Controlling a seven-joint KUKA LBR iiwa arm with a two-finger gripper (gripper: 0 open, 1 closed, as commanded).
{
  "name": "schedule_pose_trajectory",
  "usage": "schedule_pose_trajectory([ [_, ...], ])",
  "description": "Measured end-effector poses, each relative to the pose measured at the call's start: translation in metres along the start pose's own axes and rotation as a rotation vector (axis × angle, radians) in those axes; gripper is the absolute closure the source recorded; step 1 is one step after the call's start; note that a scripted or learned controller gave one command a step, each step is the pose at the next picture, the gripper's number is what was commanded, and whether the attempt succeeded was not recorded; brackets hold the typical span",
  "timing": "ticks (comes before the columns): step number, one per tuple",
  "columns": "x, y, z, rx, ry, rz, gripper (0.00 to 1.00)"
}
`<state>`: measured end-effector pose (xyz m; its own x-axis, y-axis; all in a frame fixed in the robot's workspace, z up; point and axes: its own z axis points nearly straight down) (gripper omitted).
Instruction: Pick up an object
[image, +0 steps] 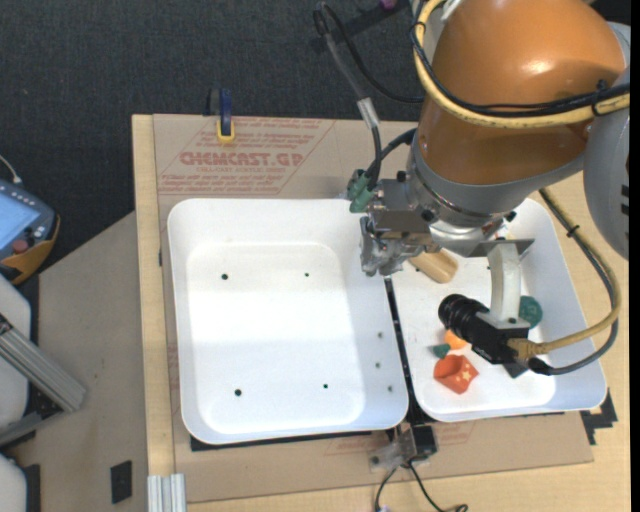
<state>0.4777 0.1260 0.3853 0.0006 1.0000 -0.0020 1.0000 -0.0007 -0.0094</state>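
Note:
My gripper (383, 258) hangs low over the inner edge of the right bin (575, 385), close to the wall between the two bins. A tan rounded block (438, 266) lies just to its right, beside the gripper and not visibly held. Nearer the front of that bin sit a red-orange block (456, 373) and a small orange piece (452, 344). A teal object (529, 311) lies further right, partly hidden behind the wrist bracket. The large orange and grey arm covers the back of the right bin.
The left bin (190, 240) is a shallow white tray with a few small dark dots on its floor. Both bins rest on a cardboard sheet (250, 150) with a blue and yellow clamp (224, 112) at its far edge.

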Motion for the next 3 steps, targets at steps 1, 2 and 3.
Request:
schedule_pose_trajectory([
  [1, 0.028, 0.001, -0.061, -0.017, 0.005, -0.005, 1.00],
  [2, 0.058, 0.001, -0.100, -0.016, 0.005, -0.005, 1.00],
  [3, 0.058, 0.001, -0.109, -0.014, 0.004, -0.004, 1.00],
])
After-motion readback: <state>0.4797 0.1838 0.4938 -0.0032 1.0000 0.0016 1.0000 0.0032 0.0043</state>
